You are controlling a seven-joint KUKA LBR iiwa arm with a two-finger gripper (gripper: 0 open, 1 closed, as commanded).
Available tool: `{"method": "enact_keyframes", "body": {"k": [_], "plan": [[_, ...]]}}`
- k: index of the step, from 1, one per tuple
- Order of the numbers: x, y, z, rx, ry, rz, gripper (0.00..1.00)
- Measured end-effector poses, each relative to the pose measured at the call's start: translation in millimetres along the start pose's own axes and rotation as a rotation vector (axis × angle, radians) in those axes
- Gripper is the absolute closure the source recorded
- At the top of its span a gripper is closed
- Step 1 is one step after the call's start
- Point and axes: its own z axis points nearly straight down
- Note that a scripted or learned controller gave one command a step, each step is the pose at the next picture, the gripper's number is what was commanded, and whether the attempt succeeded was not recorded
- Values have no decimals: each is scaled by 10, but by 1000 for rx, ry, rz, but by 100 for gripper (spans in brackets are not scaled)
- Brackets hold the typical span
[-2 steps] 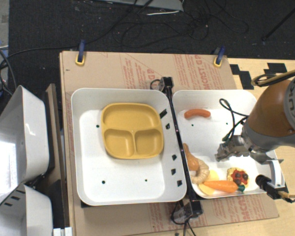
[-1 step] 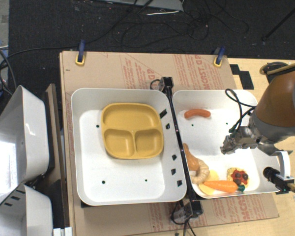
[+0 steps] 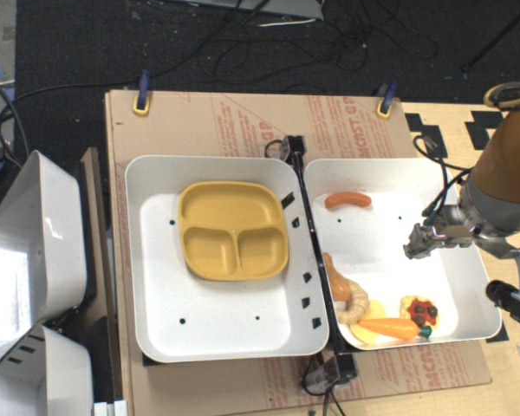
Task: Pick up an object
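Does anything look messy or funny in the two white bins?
Nothing looks spilled or broken. The yellow divided plate sits flat in the left bin. In the right bin, a sausage lies apart, while the carrot and other toy foods crowd the front edge.

The arm (image 3: pixel 503 176) is cut off by the right edge of the view, so its upper part cannot be seen. The gripper (image 3: pixel 419 245) is small and dark against the right bin (image 3: pixel 390 176), and the state of its tips is not possible to tell. At the left edge, a white container (image 3: pixel 30 241) is cut off. The small red and dark thing (image 3: pixel 421 310) in the right bin is too small to name. The pale piece (image 3: pixel 374 308) under the carrot (image 3: pixel 390 327) is partly hidden.
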Motion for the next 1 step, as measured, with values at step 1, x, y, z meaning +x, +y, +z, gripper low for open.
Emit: {"method": "enact_keyframes", "body": {"k": [1], "plan": [[2, 2, 96, 7, 1, 3, 100]]}}
